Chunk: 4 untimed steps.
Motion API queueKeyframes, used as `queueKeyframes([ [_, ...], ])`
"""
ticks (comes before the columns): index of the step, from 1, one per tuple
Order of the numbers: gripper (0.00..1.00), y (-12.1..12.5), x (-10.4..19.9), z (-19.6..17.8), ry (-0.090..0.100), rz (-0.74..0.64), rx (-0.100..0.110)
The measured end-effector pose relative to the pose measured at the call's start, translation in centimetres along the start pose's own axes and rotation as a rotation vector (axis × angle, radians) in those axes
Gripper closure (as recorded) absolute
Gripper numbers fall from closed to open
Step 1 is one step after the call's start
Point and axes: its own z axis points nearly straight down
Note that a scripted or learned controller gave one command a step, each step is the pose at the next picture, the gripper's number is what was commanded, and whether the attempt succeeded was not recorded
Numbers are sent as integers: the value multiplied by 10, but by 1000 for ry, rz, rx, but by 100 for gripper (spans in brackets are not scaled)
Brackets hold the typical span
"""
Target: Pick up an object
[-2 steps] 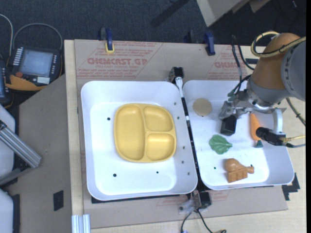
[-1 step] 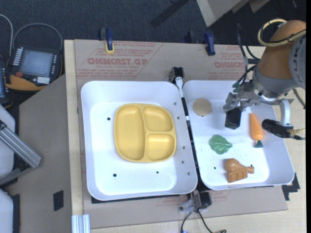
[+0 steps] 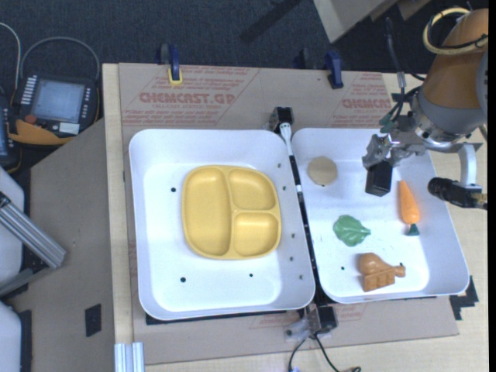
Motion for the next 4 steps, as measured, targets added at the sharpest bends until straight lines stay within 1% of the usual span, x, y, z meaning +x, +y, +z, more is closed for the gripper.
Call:
queueKeyframes([
  [1,100,9,4,-48,-1,0,-1],
  [2,100,9,55,-53,3,-4,5],
  [3,100,-2,111,-39,4,-4,10],
  [4,100,-5,157,-36,4,-4,9],
])
